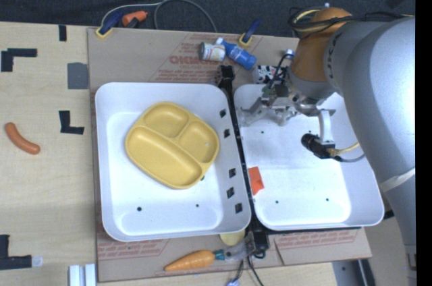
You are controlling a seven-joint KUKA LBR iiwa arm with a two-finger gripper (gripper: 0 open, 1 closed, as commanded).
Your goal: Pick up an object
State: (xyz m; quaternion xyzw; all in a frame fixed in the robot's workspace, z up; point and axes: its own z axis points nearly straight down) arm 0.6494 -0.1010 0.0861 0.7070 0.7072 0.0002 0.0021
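Hangs with fingers [252, 110] spread apart and nothing between them, the gripper [271, 112] low over the far left corner of the right bin [304, 191]. Sits over bare white floor there, so closing now likely catches nothing. Look instead to the nearest candidate, the small orange block [255, 180], lying flat in the same bin, nearer the camera and just beside the black divider [233, 136]. Move across above it, keep the spread, and turn the wrist so that one finger does not come down on the divider. Lower until the tips straddle the block, then close and lift straight up. Leave the yellow plate [173, 143] in the left bin [169, 209] alone: probably too broad and shallow for a clean pinch except at its rim.
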